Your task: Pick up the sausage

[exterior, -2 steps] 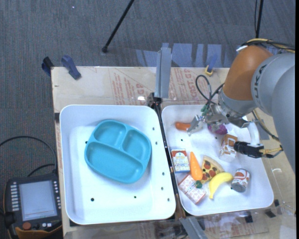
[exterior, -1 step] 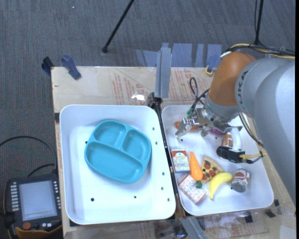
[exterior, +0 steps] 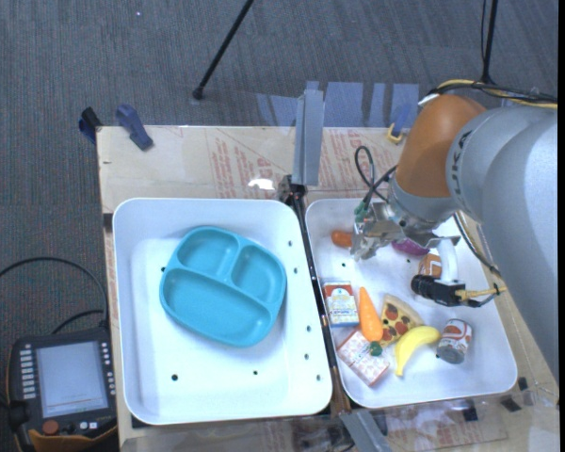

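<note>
Sausage [exterior: 343,238] | right bin, long axis left-right | claw [exterior: 365,246] beside it, grip state unclear

The fingers [exterior: 365,249] hang over the far left part of the right bin [exterior: 494,370]. Just to their left, near the bin's left wall, lies the sausage [exterior: 342,238]. Just right of the fingers, partly under the wrist, lies an eggplant [exterior: 412,248]. Nearer the camera than the fingers lie a small carton [exterior: 340,303] and, touching its right side, a carrot [exterior: 369,314]; right of the carrot a pizza slice [exterior: 399,315], and in front of that a banana [exterior: 413,345] with a can [exterior: 455,339] to its right. A second carton [exterior: 363,358] lies left of the banana. Well left of the fingers, in the left bin [exterior: 141,384], sits a divided plate [exterior: 224,285]
</note>
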### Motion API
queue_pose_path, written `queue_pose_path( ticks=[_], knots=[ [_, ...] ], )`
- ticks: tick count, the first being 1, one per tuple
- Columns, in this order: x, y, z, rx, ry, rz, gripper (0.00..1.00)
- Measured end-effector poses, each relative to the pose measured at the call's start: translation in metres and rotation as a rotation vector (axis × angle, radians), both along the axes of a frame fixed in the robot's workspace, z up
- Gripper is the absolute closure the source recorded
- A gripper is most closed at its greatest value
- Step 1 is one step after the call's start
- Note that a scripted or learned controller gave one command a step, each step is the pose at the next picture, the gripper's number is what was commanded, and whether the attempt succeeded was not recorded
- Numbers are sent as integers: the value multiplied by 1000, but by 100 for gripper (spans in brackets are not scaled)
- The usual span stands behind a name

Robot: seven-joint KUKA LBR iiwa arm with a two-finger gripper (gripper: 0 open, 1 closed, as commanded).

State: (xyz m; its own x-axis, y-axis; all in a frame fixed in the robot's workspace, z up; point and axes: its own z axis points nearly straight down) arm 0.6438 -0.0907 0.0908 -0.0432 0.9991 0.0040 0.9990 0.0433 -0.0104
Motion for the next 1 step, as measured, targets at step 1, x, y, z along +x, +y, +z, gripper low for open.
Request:
queue_pose_path(
  ticks=[1],
  knots=[
    [-14,-28,-6,-3,-4,-129,100]
  ],
)
